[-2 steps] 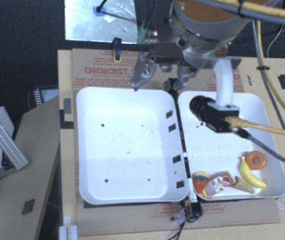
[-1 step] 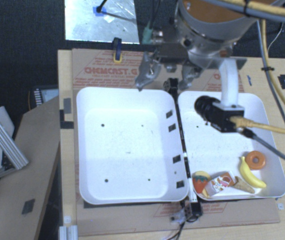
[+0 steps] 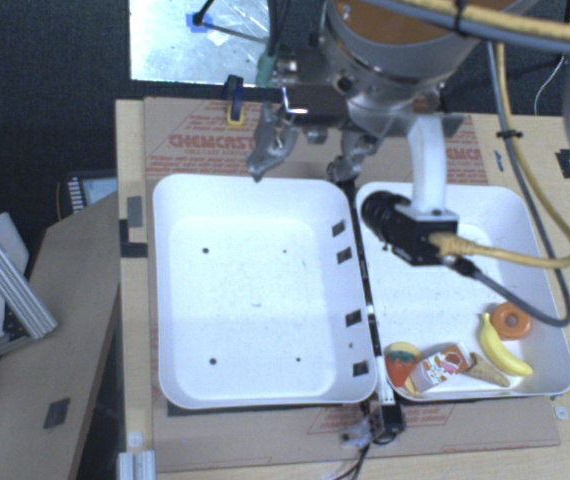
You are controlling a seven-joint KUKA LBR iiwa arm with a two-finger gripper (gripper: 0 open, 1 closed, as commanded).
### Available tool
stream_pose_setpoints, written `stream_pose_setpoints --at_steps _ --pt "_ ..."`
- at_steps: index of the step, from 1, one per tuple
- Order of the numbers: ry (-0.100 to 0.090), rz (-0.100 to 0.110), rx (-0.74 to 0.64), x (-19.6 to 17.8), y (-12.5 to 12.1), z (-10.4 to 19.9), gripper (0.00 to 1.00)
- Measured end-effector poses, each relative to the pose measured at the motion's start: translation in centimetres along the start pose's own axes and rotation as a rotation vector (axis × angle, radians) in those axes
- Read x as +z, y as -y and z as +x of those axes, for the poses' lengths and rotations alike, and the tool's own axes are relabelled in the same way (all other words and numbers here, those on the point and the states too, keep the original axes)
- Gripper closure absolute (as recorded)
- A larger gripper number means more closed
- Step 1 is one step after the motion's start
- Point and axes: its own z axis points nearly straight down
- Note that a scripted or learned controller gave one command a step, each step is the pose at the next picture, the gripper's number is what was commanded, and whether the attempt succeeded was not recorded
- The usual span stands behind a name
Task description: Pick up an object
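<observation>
While banana [image 3: 503,347], orange [image 3: 510,320], packet [image 3: 437,367] crowd right bin [image 3: 525,218] at 5 o'clock, tool [image 3: 308,160] hangs at 12, fingers apart, holding nothing.

Grey arm [image 3: 395,78] — orange band, yellow cables [image 3: 505,253]

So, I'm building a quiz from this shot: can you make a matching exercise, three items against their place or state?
Things:
1. banana
2. gripper
3. left bin

Places or states:
A. raised over the bins' far rims, nothing between its fingers
B. near corner of the right bin, beside the other small items
C. bare white floor with a few dark dots

Pairs: 1-B, 2-A, 3-C
</observation>
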Motion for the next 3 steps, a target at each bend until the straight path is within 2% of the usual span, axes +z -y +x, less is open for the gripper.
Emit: stream_pose_setpoints --at_steps 1,2,3 --pt "0.002 0.002 0.0 1.6 0.0 0.3 0.0" --pt "-0.001 -0.002 -0.001 0.4 -0.1 0.3 1.0" --pt "0.0 -0.001 -0.001 0.5 0.0 0.3 0.0"
